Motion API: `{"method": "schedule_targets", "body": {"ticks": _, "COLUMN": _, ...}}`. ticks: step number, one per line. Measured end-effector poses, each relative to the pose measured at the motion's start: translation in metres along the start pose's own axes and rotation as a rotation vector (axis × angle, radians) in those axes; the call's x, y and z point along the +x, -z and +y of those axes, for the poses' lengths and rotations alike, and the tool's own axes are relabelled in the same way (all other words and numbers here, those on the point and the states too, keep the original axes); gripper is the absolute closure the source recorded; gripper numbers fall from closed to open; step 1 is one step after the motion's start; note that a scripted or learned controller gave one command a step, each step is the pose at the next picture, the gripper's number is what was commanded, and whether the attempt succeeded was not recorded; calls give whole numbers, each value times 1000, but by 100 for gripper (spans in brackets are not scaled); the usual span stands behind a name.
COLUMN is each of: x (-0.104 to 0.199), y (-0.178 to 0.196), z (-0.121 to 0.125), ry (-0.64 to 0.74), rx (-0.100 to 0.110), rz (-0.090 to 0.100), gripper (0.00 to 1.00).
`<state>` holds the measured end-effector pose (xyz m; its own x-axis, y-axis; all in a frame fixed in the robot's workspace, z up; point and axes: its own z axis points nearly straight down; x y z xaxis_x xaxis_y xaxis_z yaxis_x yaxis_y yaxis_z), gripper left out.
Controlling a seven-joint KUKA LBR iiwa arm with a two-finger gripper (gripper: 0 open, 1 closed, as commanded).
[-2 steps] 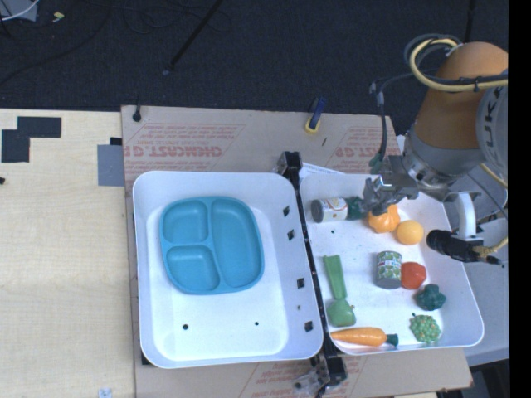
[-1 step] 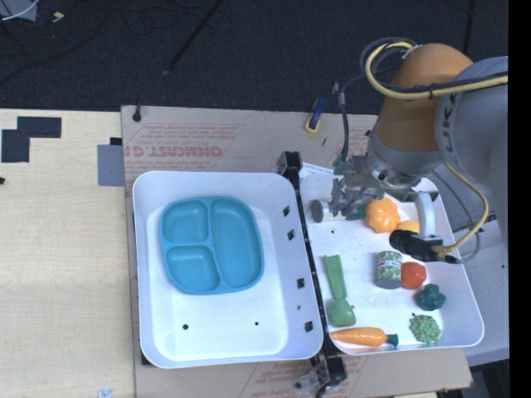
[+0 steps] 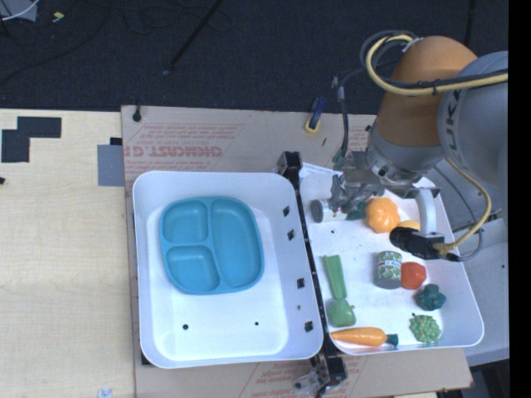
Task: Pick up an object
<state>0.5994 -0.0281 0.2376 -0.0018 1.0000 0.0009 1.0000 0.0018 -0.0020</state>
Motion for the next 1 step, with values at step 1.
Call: {"method": "schedule_targets", "body": {"ticks": 1, "x": 3, "y": -20, "z": -1, "ry": -1, "rx": 4, "rz": -1, "gripper": 100}}
